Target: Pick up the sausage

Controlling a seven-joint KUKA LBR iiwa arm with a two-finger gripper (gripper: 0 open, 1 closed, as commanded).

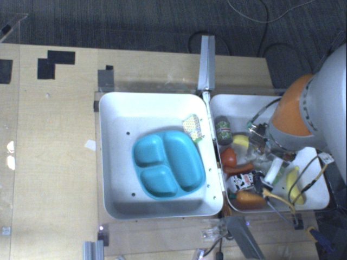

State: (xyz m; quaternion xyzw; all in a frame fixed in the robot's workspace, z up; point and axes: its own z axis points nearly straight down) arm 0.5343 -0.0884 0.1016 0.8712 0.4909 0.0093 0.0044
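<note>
Inside the right bin point(323, 198), the sausage point(239, 168) is seen lying near its left wall, beside a red tomato point(228, 156). The gripper point(259, 155) is lowered just right of it; finger state cannot be told.

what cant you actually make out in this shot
- End effector, camera view: the arm's wrist covers it, so its state is unreadable.
- Sausage: its right end runs under the arm.
- Right bin: the arm hides much of its floor.
- Small patterned item beside the blue tray: too small to identify.
</note>
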